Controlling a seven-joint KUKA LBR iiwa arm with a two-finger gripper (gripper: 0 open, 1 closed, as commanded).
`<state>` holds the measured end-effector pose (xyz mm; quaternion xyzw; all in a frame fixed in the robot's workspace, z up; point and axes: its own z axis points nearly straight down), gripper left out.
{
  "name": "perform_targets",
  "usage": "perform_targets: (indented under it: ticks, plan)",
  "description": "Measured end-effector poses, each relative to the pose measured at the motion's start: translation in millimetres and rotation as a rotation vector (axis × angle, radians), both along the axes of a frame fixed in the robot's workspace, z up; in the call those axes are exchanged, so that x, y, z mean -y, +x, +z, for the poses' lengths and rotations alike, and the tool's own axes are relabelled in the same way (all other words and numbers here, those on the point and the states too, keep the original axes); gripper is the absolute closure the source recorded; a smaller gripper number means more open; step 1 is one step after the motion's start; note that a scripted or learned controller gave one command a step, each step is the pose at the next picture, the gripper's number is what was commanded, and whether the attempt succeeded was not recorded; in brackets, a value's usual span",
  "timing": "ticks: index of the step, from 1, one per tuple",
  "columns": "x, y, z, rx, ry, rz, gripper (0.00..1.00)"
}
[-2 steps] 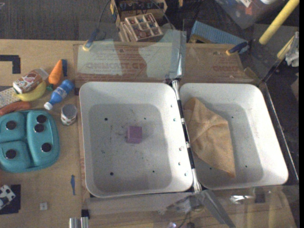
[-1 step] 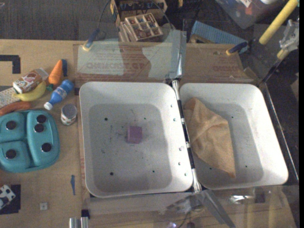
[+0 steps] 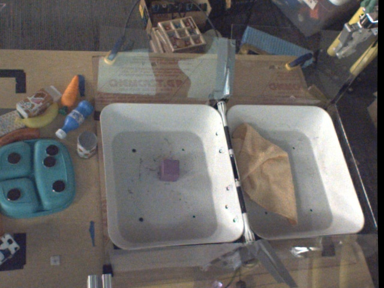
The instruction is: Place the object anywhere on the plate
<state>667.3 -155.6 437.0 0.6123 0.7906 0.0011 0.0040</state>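
Small purple block (image 3: 168, 170) sits alone mid-floor of the left bin (image 3: 114, 137); tan cloth (image 3: 267, 173) lies in the right bin (image 3: 342, 161). Claw state: cannot tell. Judged step: pick not begun. Next: descend over block, grasp.

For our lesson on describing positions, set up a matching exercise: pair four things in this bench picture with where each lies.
Things:
1. purple block
2. tan cloth
3. teal tray
4. toy carrot

Places:
A. right bin
B. bench, left of the bins, near edge
C. left bin
D. bench, left of the bins, far side

Pairs: 1-C, 2-A, 3-B, 4-D
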Motion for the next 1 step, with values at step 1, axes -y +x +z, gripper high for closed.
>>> perform_targets:
  ticks: [1]
  plan:
    - [4.4,0.5,-238.9,-0.004,0.000,0.424,1.00]
